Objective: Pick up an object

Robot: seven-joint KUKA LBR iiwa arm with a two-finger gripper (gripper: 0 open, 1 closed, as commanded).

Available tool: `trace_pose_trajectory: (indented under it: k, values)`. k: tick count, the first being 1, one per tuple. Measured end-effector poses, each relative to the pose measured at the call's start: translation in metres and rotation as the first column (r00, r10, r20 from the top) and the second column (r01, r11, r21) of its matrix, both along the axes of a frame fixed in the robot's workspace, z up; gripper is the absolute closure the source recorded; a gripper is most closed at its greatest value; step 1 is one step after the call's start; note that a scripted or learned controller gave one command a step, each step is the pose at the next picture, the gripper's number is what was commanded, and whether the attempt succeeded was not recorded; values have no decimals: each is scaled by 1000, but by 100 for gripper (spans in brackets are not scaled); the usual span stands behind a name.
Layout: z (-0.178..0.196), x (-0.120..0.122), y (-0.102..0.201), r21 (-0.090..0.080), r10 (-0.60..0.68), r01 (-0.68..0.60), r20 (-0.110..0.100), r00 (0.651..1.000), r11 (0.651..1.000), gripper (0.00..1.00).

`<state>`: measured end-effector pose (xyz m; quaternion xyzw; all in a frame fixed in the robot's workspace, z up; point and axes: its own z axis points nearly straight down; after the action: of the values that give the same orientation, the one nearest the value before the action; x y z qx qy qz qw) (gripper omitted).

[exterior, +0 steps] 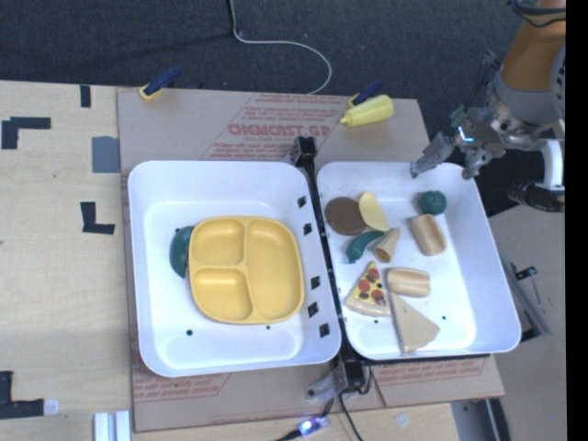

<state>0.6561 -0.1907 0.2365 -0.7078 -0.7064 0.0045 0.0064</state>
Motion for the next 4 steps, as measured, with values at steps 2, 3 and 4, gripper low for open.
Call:
trace_pose_trajectory:
  k: [2,3,4]
  values:
    - [-50,1,-6,-4,4,-4,11,1000,1000,0]
    - [-103,2,-15,-4,4,-4,11,1000,1000,0]
    - [-155,2,-13,-3,6,-5,11,1000,1000,0]
